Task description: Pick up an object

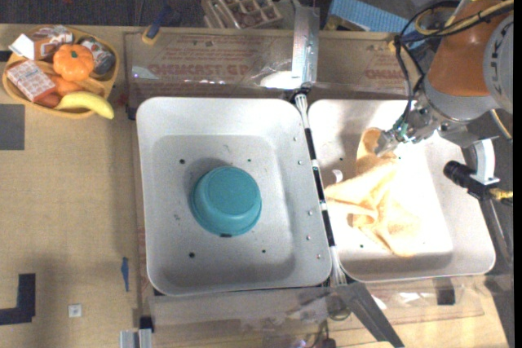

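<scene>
Pale yellow-orange crumpled cloth (378, 204) in right shallow white bin (465, 257), nearest lens. Teal round plastic bowl (227, 200) upside down, centre of left white bin (163, 134). End effector (401, 131) low over cloth's upper edge, near small tan object (371, 141); finger state: cannot tell. Risks: soft fabric slipping from pinch, closing on loose fold only, snagging on bin wall.

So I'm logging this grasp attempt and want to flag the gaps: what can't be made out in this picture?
- Gripper: too small and blurred in the camera view to tell its state or whether it has the yellow cloth.
- Cloth: washed out against the right bin, so its outline is uncertain.
- Arm: cut off by the right edge.
- Teal bowl: upside down, so its inside is hidden.
</scene>
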### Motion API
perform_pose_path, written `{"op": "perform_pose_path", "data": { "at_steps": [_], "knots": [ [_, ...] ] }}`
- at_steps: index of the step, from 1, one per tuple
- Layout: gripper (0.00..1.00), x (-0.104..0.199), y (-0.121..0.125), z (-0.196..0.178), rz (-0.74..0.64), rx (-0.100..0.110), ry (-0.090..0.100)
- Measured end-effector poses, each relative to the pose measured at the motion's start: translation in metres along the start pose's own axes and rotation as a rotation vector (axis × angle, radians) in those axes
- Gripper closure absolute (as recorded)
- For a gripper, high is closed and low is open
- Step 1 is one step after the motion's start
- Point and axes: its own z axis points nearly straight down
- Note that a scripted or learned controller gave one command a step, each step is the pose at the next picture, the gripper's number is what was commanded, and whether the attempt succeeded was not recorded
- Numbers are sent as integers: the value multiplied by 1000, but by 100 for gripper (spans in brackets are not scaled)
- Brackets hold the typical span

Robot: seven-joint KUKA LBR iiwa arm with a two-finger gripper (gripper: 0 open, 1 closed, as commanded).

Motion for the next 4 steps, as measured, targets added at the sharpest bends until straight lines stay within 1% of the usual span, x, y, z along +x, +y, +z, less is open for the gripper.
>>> {"op": "perform_pose_path", "data": {
  "at_steps": [1, 2, 3, 4],
  "knots": [
    [0, 0, 0, 0, 0, 0, 0],
    [0, 18, 29, 55, 93, -4, -2],
    [100, 17, 32, 45, 90, -8, -5],
    [100, 26, 69, -106, 11, 2, 1]
  ]
}}
